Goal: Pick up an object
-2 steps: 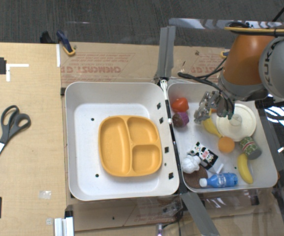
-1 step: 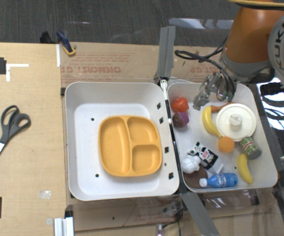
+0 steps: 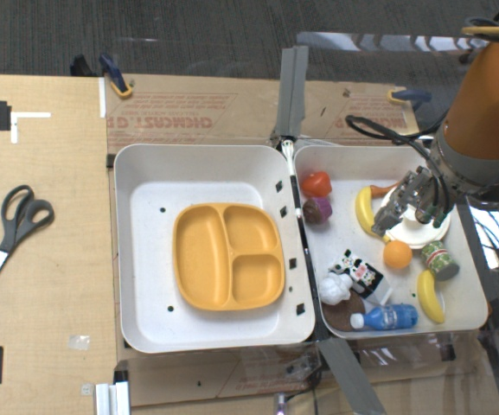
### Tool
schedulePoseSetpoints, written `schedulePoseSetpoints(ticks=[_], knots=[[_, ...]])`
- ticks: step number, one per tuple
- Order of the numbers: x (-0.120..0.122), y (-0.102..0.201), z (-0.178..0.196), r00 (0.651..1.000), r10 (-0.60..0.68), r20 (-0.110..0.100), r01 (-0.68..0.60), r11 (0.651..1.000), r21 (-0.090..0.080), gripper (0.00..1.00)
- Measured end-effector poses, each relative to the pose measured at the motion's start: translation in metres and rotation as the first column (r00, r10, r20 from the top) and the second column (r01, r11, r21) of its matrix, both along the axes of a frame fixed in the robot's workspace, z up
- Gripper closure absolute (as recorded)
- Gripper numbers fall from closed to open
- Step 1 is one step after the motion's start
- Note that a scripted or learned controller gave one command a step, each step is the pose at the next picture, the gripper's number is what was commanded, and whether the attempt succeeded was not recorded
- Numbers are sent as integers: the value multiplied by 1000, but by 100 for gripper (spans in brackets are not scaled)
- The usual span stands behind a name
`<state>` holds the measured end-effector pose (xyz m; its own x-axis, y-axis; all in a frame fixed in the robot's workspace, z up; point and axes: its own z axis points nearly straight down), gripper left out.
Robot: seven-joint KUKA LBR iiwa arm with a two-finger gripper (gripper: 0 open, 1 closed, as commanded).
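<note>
My gripper (image 3: 402, 210) hangs low over the right bin (image 3: 346, 171), near its upper right part, above a white round object (image 3: 422, 229). Its fingers point down-left toward a yellow banana (image 3: 365, 210) and an orange ball (image 3: 397, 254). Nothing shows between the fingers. Other items in this bin: a red pepper-like toy (image 3: 316, 183), a dark purple fruit (image 3: 316, 210), a black-and-white cow toy (image 3: 357, 274), a blue bottle (image 3: 387, 318), a second banana (image 3: 429, 296) and a small green can (image 3: 439, 258).
The left bin (image 3: 145, 232) holds a yellow divided plate (image 3: 229, 256). Scissors (image 3: 11, 227) lie on the bench at the far left. A metal divider (image 3: 291, 102) runs between the bins at the back.
</note>
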<state>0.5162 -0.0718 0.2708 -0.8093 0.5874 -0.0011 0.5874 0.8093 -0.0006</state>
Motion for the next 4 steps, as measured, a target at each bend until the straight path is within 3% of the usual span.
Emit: schedulePoseSetpoints(ticks=[1,2,3,4], knots=[[73,1,35,991,-137,2,137,991,-1,100],[125,-18,40,937,-350,2,350,937,-1,100],[126,19,-42,911,-412,-1,412,911,-1,100],[127,18,-42,911,-413,1,413,911,-1,0]])
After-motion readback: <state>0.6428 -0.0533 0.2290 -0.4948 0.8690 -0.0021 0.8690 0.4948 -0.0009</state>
